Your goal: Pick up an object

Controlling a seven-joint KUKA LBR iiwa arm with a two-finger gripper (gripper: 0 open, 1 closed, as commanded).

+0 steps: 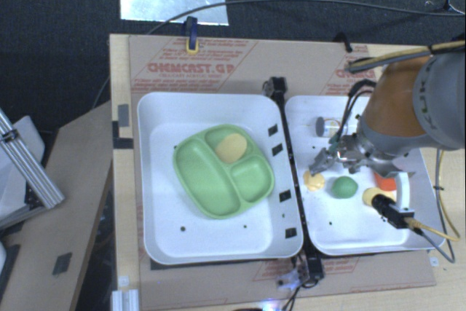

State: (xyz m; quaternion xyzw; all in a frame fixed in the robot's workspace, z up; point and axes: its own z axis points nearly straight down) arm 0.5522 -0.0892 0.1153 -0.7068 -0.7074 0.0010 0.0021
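Hand (326,158) over rt bin (342,229); small yellow piece (314,182) just beside it, twd view's bottom-left. Grip state: can't tell.

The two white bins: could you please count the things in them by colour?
Green: 2, plate and ball
Yellow: 3, lump on the plate, small bit, rounded piece
Orange: 1, block, partly under the arm
Grey: 1, small cylinder
Total: 7
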